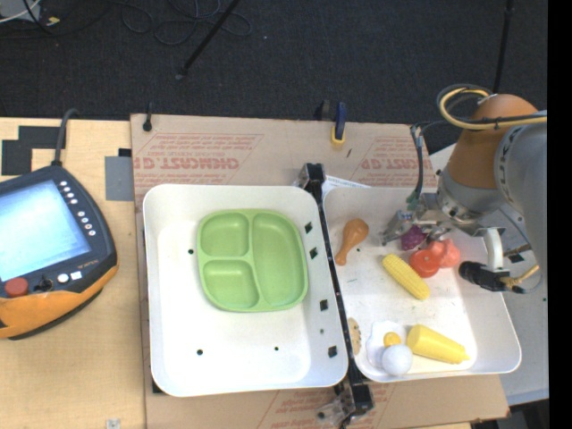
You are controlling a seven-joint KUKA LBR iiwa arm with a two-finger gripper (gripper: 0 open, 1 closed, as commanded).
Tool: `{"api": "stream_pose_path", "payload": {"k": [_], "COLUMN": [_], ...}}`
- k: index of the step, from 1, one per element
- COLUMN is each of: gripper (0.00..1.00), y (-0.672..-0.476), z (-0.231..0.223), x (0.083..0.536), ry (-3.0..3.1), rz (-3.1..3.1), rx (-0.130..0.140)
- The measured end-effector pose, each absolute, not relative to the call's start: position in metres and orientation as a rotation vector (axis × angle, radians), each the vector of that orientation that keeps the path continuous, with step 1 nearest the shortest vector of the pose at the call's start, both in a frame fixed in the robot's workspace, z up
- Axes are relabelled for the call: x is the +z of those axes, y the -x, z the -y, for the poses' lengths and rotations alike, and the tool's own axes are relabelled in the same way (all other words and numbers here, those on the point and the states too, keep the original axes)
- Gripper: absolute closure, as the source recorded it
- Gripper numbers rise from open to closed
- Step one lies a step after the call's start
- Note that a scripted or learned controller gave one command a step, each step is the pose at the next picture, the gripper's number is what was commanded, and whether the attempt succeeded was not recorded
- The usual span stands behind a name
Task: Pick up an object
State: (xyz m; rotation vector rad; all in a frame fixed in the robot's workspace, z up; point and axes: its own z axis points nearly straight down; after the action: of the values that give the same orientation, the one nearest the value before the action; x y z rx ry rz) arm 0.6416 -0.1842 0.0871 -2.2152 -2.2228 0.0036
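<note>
The arm reaches in from the right, its orange band (500, 110) high above the right bin (500, 351), and its hand (413, 233) is low over the bin's far middle. Whether the hand is open or closed on anything cannot be told, since dark metal parts and a purple object (413, 239) blur together there. A red toy (436, 257) lies just right of that purple object, touching or nearly touching it. A yellow corn cob (405, 276) lies slanted just near of them, and an orange-brown drumstick (352, 239) lies to the left, close to the bin's left wall. At the near edge sit a yellow wedge (437, 344), a white ball (397, 359) and a fried-egg toy (391, 338). The left bin (170, 329) holds a green divided plate (250, 261). On the counter (54, 365) to the far left rests a control pendant (49, 248) with a lit screen.
</note>
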Motion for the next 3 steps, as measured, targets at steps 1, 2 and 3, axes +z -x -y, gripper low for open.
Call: {"api": "stream_pose_path", "payload": {"k": [1,2,3], "gripper": [1.00,1.00,1.00], "y": [-0.641,-0.634,-0.634], "z": [0.185,0.190,0.197], "x": [0.098,0.146,0.207], "ry": [2.215,2.227,2.229], "rz": [2.221,2.220,2.220], "rx": [0.005,-0.002,-0.003]}}
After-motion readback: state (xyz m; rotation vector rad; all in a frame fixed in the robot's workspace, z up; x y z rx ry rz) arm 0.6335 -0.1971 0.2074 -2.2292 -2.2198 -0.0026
